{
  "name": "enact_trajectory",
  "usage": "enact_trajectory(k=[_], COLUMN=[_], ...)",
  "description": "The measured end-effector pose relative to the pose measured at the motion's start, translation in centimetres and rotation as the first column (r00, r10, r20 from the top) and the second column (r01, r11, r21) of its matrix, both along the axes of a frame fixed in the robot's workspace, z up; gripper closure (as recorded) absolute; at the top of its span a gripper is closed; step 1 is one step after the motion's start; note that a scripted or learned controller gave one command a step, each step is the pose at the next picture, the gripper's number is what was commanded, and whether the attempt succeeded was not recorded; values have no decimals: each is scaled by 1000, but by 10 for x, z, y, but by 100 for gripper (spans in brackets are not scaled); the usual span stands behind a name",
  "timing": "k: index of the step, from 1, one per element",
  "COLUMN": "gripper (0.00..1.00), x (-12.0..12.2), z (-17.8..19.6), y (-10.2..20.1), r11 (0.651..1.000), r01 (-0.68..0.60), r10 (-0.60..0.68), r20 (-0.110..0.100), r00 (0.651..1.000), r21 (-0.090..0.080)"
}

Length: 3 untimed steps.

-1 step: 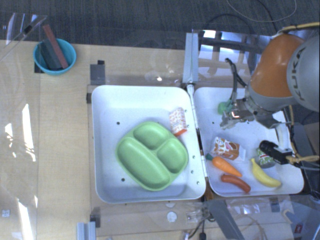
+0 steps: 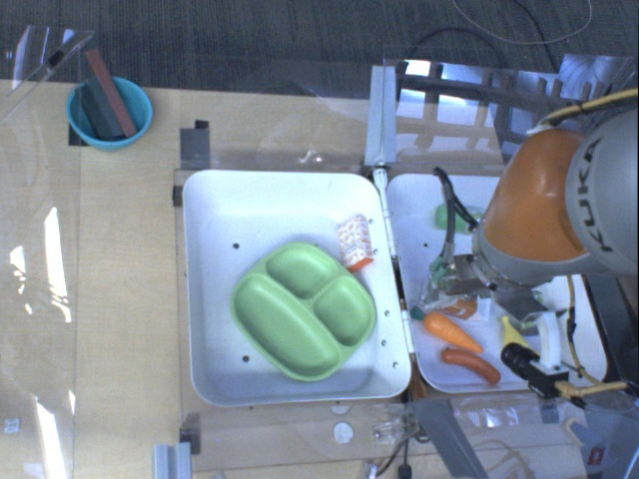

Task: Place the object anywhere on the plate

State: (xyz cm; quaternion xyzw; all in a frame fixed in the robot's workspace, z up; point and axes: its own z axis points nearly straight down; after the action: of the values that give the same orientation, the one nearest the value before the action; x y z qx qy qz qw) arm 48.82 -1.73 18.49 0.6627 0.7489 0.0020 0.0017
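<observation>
A red sausage [image 2: 471, 364] and carrot [image 2: 451, 329] lie in the right bin [image 2: 429, 367]; fingers' [image 2: 446, 282] state unclear above them; green plate [image 2: 305, 310] left.

The arm [image 2: 559, 203] covers much of the right bin [image 2: 409, 203] and runs off the right edge; a green item [image 2: 440, 215] there is partly hidden.

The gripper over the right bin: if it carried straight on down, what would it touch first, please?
Probably the carrot, which lies just below the gripper in the right bin, though depth is hard to judge.
</observation>
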Motion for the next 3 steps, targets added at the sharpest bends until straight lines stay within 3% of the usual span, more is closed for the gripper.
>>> enact_trajectory(k=[1,2,3], gripper=[100,100,100], x=[43,27,24], z=[0,-87,-89], y=[73,140,198], r11=[994,1000,791], r01=[109,29,612], r10=[-109,-29,-612], r20=[0,11,17], r00=[994,1000,790], r21=[1,4,18])
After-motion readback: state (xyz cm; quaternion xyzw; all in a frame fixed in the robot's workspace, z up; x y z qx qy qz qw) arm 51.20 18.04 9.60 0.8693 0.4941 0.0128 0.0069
